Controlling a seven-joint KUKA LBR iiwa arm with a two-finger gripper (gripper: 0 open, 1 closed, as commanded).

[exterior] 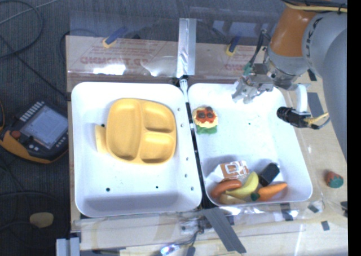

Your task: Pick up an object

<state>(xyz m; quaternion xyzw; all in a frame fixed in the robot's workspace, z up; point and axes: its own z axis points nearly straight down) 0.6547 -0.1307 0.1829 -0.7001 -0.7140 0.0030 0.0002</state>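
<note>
Claw [249, 92] is hovering empty, fingers looking parted; toy sandwich [205, 120] lying left looks light, rigid; pinching its sides suits.

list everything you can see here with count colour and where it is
bins: 2, white, side by side on the bench
divided tray: 1, yellow, left bin
toy burger: 1, red, yellow and green, right bin, upper left
wrapped snack: 1, white and orange, right bin, near edge
banana: 1, yellow, near-edge pile
carrot: 1, orange, near-edge pile
sausage: 1, reddish, near-edge pile
black block: 1, black, near-edge pile
handheld pendant: 1, orange and grey, floor at left
clamps: 2, blue and yellow, bench back edge
arm: 1, grey and orange, from right
gripper: 1, over right bin's far edge
</note>
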